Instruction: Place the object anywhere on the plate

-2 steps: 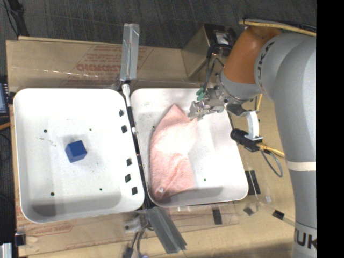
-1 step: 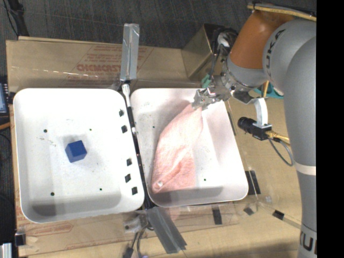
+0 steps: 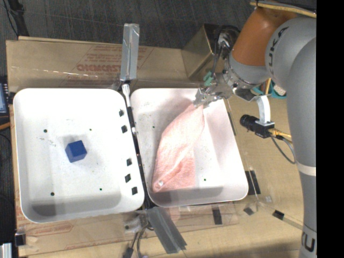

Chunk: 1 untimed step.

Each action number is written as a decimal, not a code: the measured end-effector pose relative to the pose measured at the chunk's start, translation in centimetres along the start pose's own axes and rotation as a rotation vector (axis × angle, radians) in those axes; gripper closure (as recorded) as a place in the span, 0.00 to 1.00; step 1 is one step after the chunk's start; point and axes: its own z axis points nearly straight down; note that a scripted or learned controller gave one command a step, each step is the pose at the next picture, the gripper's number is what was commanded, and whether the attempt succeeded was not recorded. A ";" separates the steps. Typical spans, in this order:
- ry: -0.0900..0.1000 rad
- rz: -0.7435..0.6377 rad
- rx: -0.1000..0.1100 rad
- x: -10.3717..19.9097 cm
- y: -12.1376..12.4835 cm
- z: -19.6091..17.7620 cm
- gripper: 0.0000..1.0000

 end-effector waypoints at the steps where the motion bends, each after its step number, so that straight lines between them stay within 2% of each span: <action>1: 0.001 -0.405 0.002 5.1 0.4 -0.2 1.00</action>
